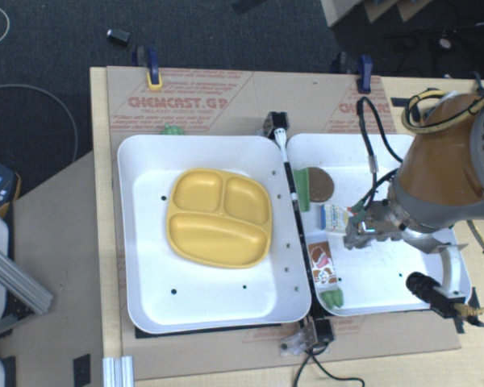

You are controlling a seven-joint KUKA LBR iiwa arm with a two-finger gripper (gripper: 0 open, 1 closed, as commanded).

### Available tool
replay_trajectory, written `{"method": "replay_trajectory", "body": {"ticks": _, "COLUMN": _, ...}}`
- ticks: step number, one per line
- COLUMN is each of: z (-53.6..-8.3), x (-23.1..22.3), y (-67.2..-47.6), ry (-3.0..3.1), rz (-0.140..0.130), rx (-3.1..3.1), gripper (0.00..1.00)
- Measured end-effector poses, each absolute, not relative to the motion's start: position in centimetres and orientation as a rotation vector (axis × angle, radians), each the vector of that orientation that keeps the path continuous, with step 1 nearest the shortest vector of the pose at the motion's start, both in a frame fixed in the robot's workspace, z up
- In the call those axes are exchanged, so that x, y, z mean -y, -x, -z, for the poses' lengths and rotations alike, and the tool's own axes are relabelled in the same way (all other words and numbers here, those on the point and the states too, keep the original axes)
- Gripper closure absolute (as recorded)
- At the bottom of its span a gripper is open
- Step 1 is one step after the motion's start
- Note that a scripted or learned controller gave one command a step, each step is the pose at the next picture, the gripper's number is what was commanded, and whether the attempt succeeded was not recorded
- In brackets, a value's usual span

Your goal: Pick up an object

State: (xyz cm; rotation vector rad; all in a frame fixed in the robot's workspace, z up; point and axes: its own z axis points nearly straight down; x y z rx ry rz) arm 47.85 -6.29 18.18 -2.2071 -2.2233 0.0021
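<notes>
While the gripper point(356, 234) is hovering in the right bin point(387, 297), fingers unreadable, the small packet point(334, 217) is lying just left.

A divided plate point(220, 217) lies in the left bin point(137, 240). In the right bin point(371, 301), small packets point(323, 264) lie along its left wall, beside the gripper point(356, 234).
</notes>
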Motion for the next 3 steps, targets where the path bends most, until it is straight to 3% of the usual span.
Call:
{"method": "replay_trajectory", "body": {"ticks": 1, "z": -18.5, "x": -4.4, "y": -48.2, "ry": 2.205, "rz": 0.006, "rx": 2.233, "gripper": 1.0}}
{"method": "replay_trajectory", "body": {"ticks": 2, "z": -32.9, "x": -11.5, "y": -48.1, "ry": 2.213, "rz": 0.027, "rx": 2.238, "gripper": 1.0}}
{"method": "replay_trajectory", "body": {"ticks": 3, "z": -35.9, "x": -8.6, "y": -50.9, "ry": 2.227, "rz": 0.007, "rx": 2.222, "gripper": 1.0}}
